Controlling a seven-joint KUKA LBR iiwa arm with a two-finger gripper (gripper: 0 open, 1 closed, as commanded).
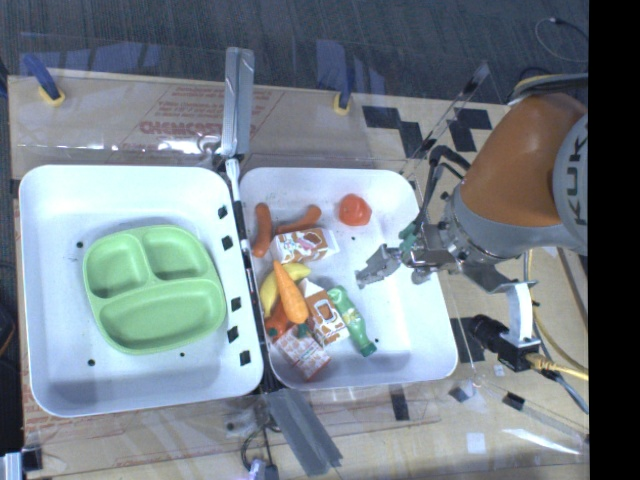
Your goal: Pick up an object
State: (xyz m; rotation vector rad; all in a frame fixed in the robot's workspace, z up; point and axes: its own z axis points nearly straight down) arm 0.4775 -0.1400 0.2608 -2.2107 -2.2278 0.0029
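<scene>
Fingers (372,269) hung slightly apart, holding nothing, over smooth white bin (400,343); arm (520,183) reached in low from the right.

wooden bench (420,438), dark ribbed floor (300,8)

— From my console, what can't you make out?

— The gripper (380,266) is too small and blurred; I can't tell how its fingers stand. The arm (525,173) runs off the picture at three o'clock.

— And the pile in the right bin (425,353)?

— The carrot (290,293) lies over the banana (270,286), hiding most of it. The small cartons (325,313) carry print too tiny to read. At seven o'clock, the left bin (40,388) nears the edge.
</scene>
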